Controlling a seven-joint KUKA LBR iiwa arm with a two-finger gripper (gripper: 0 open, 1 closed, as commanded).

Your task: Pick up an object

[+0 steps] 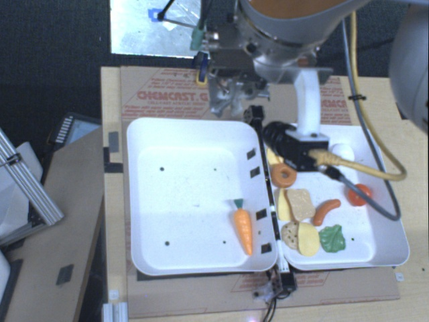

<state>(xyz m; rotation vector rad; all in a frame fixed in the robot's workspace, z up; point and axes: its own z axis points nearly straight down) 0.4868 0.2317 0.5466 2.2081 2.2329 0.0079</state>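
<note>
We see several toy foods that could be picked. The carrot [243,229] lies alone in the left bin [167,146], near that bin's front right corner, leaf end pointing to the back. It looks like light, stiff plastic, smooth and likely slippery; we would take it across its thick middle, since the tapered tip offers little to pinch.

The right bin [392,247] holds the rest: a doughnut ring [283,176] beside the divider, a slice of bread [301,203], a sausage [326,211], a tomato [358,194], a green leaf [332,239] and a cookie [290,233] touching a yellow piece [308,239] near the front edge. These crowd one another, so a grasp there risks nudging neighbours.

The claw [231,102] hangs past the back edge of the left bin, well apart from the carrot; we cannot tell whether it is open, and nothing shows between its tips.

Both bins rest on a cardboard sheet [167,92] on the desk, with dark floor beyond.
</note>
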